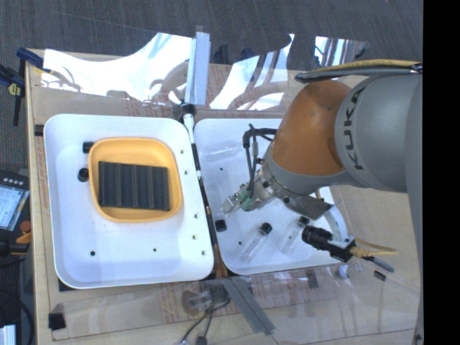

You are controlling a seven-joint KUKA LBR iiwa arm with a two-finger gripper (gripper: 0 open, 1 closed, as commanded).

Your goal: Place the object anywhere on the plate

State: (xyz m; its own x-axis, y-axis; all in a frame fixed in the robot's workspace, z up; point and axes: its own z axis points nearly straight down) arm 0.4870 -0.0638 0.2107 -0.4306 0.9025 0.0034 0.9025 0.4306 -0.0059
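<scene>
Our orange-banded arm (338, 139) looms mid-right; its gripper (248, 196), grip state unreadable, works the right bin (230, 257), the yellow plate (136, 149) well left

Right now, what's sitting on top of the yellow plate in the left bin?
A dark ribbed rectangular insert lies on the yellow plate, covering its middle. Whatever is beneath the insert is hidden.

1. Both bins, left bin (65, 250) and right bin (215, 146), look like smooth, glossy white plastic.
2. The plate (134, 152) has a smooth yellow plastic-looking rim and a dark ribbed centre.
3. The arm (374, 128) has a matt grey shell with a satin orange band.
</scene>
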